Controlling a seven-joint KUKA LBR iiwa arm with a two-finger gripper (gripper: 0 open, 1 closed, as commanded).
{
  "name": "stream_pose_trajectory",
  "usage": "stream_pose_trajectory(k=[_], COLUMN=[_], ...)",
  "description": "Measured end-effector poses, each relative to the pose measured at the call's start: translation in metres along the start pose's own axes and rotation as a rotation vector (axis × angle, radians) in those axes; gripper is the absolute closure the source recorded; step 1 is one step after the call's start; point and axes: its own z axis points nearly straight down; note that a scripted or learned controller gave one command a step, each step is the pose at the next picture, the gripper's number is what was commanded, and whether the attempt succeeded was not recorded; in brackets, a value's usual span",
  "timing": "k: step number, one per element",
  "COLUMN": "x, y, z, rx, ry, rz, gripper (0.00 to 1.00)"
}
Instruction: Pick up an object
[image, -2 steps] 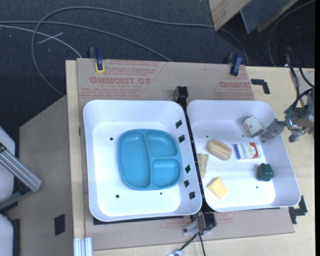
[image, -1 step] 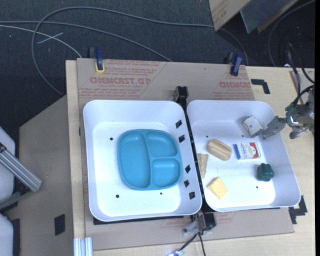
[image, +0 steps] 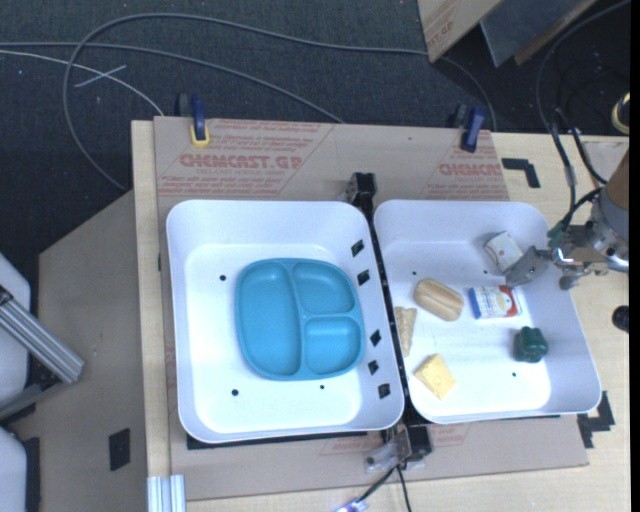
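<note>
Two white bins sit side by side on the desk (image: 250, 150), and from the overhead camera the action is all on the right. The left bin (image: 190, 300) carries a blue divided plate (image: 300, 318), lying flat in the middle and well apart from everything else. In the right bin (image: 570, 370) there is a small crowd: a tan bread roll (image: 439, 299) near the centre, a white packet with red and blue print (image: 494, 302) just beside it on the right, a yellow wedge (image: 436, 376) lower down towards the front, a dark green lump (image: 529, 344) near the right wall, and a pale flat cracker-like piece (image: 405, 328) against the divider between the bins. A small grey-white block (image: 499, 246) lies at the back of the bin.

The arm (image: 618, 205) comes in from the right, and the claw (image: 535, 262) hangs over the right bin's back right area, just beside that grey-white block and above the printed packet. Its fingers are too small and dark here; I cannot tell whether they are spread or closed, and nothing is visibly between them. Blue clamps (image: 200, 120) pin the desk's far edge, with cables trailing across the dark floor (image: 100, 60) beyond.
</note>
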Motion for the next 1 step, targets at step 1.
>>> stream_pose_trajectory(k=[1], x=[0.0076], y=[0.0053], z=[0.048], rx=[0.001], ry=[0.0], rz=[-0.001], gripper=[0.0])
